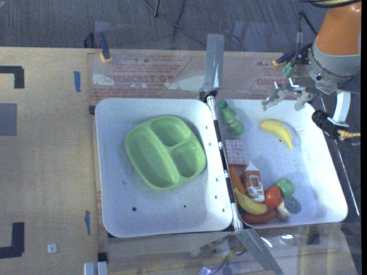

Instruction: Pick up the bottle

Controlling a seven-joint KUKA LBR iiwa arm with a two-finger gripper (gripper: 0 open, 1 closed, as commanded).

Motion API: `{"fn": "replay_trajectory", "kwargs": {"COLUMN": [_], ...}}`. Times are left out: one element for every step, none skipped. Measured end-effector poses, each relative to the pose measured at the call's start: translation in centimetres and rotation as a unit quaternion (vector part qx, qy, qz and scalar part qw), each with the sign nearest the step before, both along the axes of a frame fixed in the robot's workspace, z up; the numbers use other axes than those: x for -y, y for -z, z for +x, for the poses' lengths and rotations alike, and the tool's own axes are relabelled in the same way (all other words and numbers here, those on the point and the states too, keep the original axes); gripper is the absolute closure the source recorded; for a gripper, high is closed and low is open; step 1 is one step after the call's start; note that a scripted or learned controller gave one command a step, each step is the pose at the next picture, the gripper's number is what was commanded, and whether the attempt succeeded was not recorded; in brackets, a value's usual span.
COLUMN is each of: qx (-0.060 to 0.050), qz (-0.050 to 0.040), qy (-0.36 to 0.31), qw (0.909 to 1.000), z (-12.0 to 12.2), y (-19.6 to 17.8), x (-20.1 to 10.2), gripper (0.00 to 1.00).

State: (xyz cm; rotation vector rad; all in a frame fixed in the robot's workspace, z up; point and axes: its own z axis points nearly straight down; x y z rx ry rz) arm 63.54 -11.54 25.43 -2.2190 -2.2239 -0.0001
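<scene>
The bottle is small and green with a green cap. It lies in the right bin, in the far left corner against the wall between the two bins. My gripper hangs above the far edge of the right bin, to the right of the bottle and well apart from it. Its two fingers are spread open and hold nothing. A yellow banana lies just below the gripper, between it and the bin's middle.
A green divided plate sits in the left bin. In the right bin's near left corner are piled a red-white box, a carton, a second banana, a tomato and a can.
</scene>
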Motion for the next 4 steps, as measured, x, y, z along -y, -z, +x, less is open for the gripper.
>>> {"fn": "replay_trajectory", "kwargs": {"qx": [0.0,0.003,0.006,0.001], "qz": [0.0001,-0.0007,-0.0027,-0.0003], "qy": [0.005,0.016,0.016,0.185], "qw": [1.0,0.9999,0.9999,0.9828], "z": [3.2,3.3,3.5,3.2], "y": [6.9,16.6,15.4,6.9], "x": [-3.8,-1.6,-1.5,-7.8], "gripper": [0.0,0.0,1.0,1.0]}}
